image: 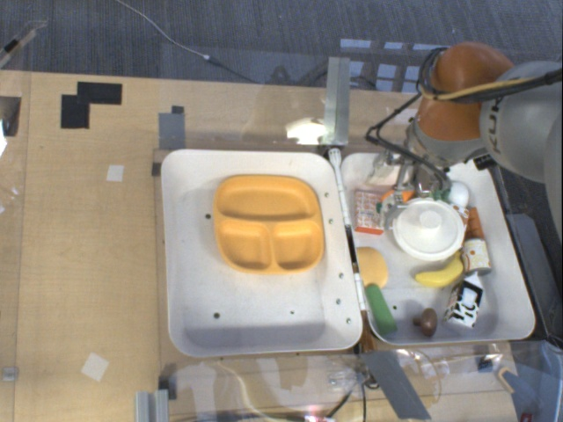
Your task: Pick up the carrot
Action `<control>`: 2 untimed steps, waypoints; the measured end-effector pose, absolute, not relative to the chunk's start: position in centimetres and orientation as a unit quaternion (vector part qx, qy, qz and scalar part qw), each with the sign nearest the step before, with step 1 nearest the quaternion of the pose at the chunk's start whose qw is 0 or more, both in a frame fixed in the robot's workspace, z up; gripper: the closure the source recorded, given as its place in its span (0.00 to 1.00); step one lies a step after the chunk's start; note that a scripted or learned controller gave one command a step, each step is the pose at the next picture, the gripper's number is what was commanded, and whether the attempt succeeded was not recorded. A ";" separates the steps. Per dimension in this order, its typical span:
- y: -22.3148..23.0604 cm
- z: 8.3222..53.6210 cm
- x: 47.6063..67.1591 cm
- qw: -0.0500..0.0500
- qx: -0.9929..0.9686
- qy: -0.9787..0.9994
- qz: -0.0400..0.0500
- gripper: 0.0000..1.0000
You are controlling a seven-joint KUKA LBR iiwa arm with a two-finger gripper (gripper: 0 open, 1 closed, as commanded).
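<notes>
The carrot (pixel 390 202) appears as a small orange piece with a green end, lying in the right bin (pixel 519 310) between a red-and-white packet (pixel 369 211) and a white round bowl (pixel 428 228). It is partly covered by the bowl's rim and the gripper. My gripper (pixel 420 185) hangs over the back of the right bin, just above and right of the carrot, at the bowl's far edge. Dark cables and the wrist with its orange band (pixel 462 90) hide much of it.
The right bin also holds a banana (pixel 440 274), a green cucumber (pixel 380 309), a yellow round fruit (pixel 373 265), a brown lump (pixel 426 322), a black-and-white carton (pixel 466 302), a brown bottle (pixel 476 225) and a white egg (pixel 459 192). A yellow divided plate (pixel 268 221) lies in the left bin (pixel 189 315).
</notes>
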State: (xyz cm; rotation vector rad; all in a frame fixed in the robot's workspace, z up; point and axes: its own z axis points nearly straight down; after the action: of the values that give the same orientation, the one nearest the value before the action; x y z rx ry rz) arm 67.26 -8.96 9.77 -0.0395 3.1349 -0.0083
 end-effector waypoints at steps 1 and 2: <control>-8.9 9.8 67.3 0.004 -0.022 1.000 -0.003 0.00; -9.2 9.7 67.2 0.001 0.009 1.000 0.001 0.00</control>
State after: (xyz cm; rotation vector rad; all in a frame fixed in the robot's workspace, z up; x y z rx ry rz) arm 67.23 -9.15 9.70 0.0273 3.1393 0.0044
